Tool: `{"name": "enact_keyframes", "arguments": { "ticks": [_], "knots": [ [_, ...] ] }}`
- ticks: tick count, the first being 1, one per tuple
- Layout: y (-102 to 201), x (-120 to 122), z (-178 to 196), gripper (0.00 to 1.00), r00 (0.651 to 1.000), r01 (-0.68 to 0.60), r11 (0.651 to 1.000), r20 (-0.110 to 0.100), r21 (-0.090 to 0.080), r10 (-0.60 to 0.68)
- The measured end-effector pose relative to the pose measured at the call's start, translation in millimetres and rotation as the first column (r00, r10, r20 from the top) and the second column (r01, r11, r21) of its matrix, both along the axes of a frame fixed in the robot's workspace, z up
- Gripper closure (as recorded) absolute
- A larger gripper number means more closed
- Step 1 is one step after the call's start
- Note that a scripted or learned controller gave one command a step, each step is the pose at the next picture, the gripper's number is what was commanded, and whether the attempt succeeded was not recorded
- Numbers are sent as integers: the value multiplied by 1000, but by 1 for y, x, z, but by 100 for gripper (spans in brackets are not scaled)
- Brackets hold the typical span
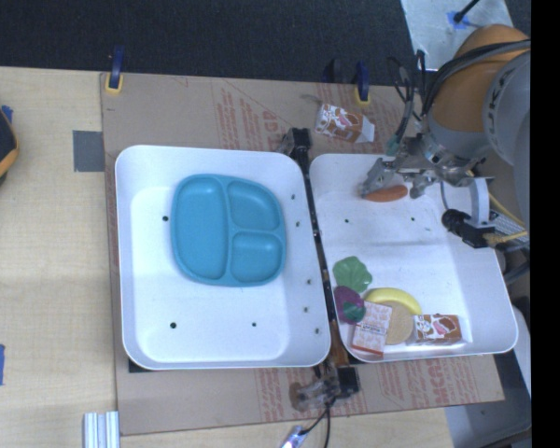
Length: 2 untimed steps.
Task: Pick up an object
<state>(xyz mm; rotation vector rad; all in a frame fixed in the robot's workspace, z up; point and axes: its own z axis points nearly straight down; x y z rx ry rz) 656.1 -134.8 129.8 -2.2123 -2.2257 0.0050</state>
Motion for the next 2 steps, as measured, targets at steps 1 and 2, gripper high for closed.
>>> {"name": "enact_keyframes", "arguments": {
  "ticks": [1,2],
  "knots": [
    [-53,-4,88,0,1000,3,1000,4,-2,-3],
    [-8,-1,1,0,1000,1,1000,-2,0,-1]
  ]
}}
